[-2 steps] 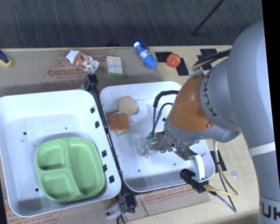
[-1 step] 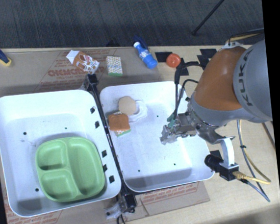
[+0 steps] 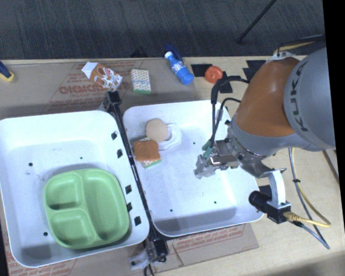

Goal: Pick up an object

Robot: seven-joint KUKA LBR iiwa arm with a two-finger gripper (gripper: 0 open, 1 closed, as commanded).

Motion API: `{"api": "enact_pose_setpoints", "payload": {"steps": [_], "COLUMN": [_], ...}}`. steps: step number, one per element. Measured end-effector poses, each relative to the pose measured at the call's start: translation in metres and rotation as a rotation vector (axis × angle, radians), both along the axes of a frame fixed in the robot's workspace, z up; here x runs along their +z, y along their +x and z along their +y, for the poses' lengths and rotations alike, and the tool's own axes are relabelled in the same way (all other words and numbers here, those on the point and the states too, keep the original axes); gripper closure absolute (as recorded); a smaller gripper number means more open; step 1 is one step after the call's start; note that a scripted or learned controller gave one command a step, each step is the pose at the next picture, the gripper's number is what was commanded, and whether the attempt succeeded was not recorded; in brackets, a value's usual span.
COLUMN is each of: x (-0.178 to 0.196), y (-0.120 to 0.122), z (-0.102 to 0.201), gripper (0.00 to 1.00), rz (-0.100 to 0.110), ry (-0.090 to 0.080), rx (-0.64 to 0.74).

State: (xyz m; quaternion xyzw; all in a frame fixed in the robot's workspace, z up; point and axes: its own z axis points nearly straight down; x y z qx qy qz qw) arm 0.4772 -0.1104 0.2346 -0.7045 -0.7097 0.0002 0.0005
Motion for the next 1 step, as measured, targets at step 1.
{"api": "enact_pose_setpoints", "payload": {"steps": [1], "x": [0.0003], "y": [-0.0008], "z": [-0.0093], "gripper": [1.0], "rz": [0.0], "ry": [-0.001], "rx": [-0.003]}}
